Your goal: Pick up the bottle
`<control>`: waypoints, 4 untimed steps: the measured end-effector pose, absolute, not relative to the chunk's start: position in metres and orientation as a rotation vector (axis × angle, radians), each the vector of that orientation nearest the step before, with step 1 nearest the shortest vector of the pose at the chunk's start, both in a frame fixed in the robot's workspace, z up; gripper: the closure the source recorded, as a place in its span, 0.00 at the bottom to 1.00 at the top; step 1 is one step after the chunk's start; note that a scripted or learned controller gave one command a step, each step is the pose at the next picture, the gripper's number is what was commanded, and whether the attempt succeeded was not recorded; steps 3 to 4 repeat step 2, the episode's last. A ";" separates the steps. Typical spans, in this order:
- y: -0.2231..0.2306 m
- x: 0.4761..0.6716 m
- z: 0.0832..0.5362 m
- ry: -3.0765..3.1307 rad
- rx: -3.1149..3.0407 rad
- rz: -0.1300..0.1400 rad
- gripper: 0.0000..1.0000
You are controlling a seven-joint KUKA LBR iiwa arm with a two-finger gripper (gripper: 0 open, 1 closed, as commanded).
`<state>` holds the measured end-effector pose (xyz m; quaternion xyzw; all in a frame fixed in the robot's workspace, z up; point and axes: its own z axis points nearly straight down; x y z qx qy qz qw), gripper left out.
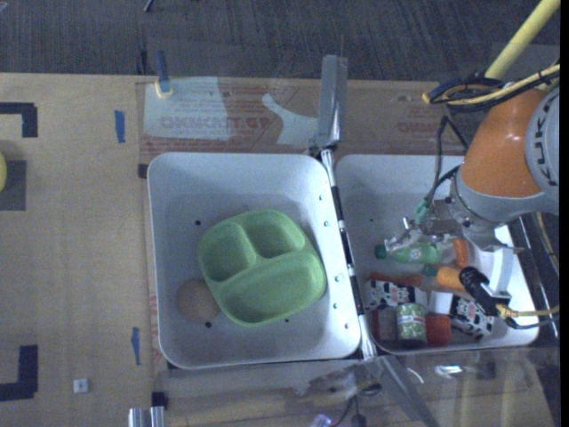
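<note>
The bottle [411, 254] lies on its side in the right bin [378, 189]. It is green with a pale label, and its green cap points left. My gripper [416, 235] hangs right over it, at or just above its upper side, and hides part of it. The grey arm with its orange band reaches in from the right above the bin's right half. Nothing shows the bottle lifted off the bin floor.
Near the right bin's front wall lie a small green can [411, 321], red pieces [437, 329], an orange piece [447, 278] and a black-and-white carton [469, 317]. The left bin [178, 194] holds a green divided plate [261, 265] and a tan ball [196, 301].
</note>
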<state>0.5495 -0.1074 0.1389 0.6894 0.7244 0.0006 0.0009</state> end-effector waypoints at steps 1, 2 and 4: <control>-0.094 0.515 0.087 1.910 2.491 0.007 0.00; -0.147 0.542 0.200 1.941 2.468 0.001 0.00; -0.147 0.542 0.200 1.941 2.468 0.001 0.00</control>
